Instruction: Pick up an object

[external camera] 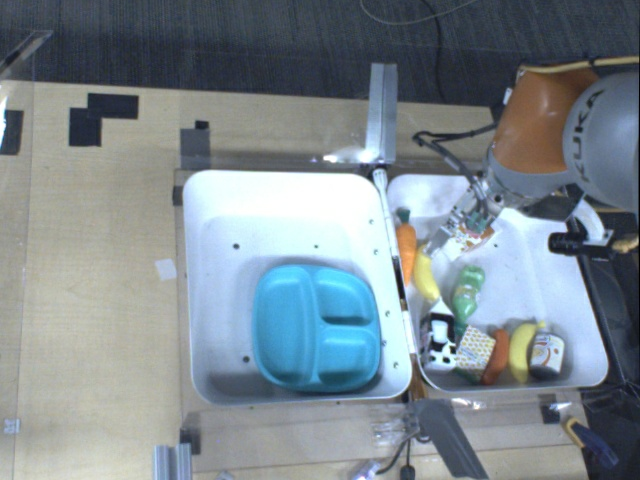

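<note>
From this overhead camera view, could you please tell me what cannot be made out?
- Gripper: too small and blurred to tell whether it holds anything.
- Toys heaped at the right bin's near wall: overlapping, small; some cannot be identified.
- Arm: cut off by the right edge.

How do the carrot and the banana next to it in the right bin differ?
Colour: the carrot is orange with a green top; the banana is yellow.
Place: the carrot lies against the bin's left wall; the banana lies just to its right and lower in the view.
Shape: the carrot looks straight; the banana looks slightly curved.
Both are elongated, lie flat in the right bin, and run roughly along that wall.
</note>
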Controlling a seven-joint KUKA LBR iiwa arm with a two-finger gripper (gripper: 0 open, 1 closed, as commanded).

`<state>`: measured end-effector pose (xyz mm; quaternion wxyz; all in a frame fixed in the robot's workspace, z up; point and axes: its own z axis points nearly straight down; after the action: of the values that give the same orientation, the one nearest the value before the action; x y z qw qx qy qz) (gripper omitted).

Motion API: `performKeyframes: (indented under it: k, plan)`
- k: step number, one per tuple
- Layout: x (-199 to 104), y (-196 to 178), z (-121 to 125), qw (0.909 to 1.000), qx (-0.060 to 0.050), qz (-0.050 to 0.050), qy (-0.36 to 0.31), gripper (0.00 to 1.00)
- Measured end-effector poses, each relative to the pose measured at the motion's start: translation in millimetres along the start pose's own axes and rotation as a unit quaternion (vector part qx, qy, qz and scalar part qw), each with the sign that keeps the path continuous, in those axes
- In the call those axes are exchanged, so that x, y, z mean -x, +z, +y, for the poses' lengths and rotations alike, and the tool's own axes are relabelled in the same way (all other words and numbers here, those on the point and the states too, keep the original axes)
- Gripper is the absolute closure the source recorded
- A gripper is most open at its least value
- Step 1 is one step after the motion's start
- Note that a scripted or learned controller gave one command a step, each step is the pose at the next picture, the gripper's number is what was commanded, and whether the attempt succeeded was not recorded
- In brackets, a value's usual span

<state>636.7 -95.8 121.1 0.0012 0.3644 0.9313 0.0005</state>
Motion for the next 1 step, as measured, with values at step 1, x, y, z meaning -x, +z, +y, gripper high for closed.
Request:
performKeyframes:
  k: [1]
  plan:
    - [-35.9, -62.4, 2.3, 0.9543, 0.001, 0.0, -0.299, 0.0]
